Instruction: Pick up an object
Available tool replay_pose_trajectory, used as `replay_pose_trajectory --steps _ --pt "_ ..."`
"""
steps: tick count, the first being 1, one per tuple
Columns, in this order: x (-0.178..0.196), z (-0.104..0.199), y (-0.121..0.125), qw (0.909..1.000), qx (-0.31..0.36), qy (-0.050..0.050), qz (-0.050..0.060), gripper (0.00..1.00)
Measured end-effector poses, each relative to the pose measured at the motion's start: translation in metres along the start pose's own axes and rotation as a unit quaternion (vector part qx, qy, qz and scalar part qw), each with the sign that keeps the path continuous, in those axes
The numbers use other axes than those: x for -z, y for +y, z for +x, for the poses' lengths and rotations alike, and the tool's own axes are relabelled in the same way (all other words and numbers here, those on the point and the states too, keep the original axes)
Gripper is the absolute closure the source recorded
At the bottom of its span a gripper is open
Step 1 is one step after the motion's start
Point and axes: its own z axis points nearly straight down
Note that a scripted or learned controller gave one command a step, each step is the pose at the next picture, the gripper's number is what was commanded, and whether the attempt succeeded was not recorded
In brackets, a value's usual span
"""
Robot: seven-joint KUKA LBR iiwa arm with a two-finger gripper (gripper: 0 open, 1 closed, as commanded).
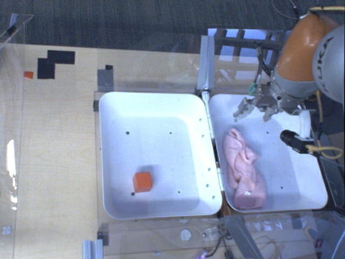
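Observation:
A crumpled pink cloth (243,169) lies along the left side of the right bin (302,161). A small orange cube (143,182) sits near the front of the left bin (161,117). My gripper (254,111) hangs above the back of the right bin, up and to the right of the cloth and apart from it. Its fingers (241,109) are spread open with nothing between them.
A metal divider rail (213,144) runs between the two bins. A black cable fitting (294,139) and yellow cord hang at the right side of the right bin. Black markers (54,62) lie on the bench at the far left.

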Motion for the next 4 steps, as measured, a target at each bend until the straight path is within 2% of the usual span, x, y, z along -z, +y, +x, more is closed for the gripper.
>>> replay_pose_trajectory --steps 1,2,3,4 --pt "0.113 0.021 -0.004 0.9997 0.025 -0.001 -0.004 0.0" --pt "0.009 0.0 -0.059 0.9999 0.014 0.0 0.0 0.0" --pt "-0.098 -0.018 -0.048 0.9981 0.062 -0.001 -0.004 0.0" --pt "-0.103 -0.007 -0.048 0.9955 0.094 -0.002 -0.008 0.0"
